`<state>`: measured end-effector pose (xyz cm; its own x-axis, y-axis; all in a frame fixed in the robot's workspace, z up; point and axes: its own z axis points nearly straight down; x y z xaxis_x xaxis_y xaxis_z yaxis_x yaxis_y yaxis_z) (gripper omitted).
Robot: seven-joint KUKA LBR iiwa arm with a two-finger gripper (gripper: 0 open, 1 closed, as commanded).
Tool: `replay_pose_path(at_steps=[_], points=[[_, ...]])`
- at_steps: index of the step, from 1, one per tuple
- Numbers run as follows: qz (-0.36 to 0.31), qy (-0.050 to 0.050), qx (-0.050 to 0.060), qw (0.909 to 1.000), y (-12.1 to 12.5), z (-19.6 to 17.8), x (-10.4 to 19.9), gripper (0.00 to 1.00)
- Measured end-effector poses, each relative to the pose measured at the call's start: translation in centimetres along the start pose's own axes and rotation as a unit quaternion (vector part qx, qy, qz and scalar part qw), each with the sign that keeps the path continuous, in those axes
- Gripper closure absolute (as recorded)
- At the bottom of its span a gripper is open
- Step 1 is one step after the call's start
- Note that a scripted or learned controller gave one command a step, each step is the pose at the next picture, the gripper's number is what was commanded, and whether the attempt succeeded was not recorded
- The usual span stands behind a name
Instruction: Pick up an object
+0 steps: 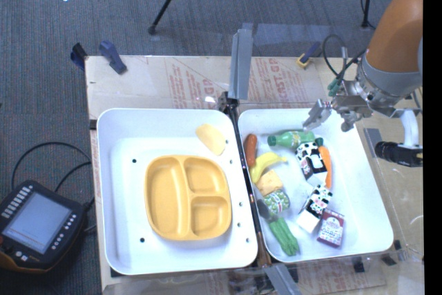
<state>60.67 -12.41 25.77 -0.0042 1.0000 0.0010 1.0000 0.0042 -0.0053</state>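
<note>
Nearest to me, in the right bin (376, 217), lie the red carton (331, 229) and a green vegetable (284, 236), and behind them the banana (266, 164) and the green bottle (291, 139). All the candidates are loose here, so I aim into this bin. Farthest, my gripper (333, 115) hovers above the bin's back edge, fingers spread, grasping nothing.

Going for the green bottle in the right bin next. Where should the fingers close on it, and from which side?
Grip the green bottle across its wide body, probably from straight above. It lies on its side, roughly left-right, white cap toward the sausage. The gripper hangs just up-right of it. The cow-print carton crowds its lower right end, so close the fingers mid-body.
</note>
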Motion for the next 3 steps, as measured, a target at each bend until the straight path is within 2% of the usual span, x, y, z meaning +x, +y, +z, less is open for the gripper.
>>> replay_pose_path(at_steps=[1,2,3], points=[[0.048,0.000,-0.004,0.9988,1.4,14.6,-3.7,0.00],[0.033,0.000,-0.005,0.9994,2.2,16.8,-5.5,0.00],[0.033,0.001,-0.006,0.9994,2.4,16.0,-5.5,1.00]])
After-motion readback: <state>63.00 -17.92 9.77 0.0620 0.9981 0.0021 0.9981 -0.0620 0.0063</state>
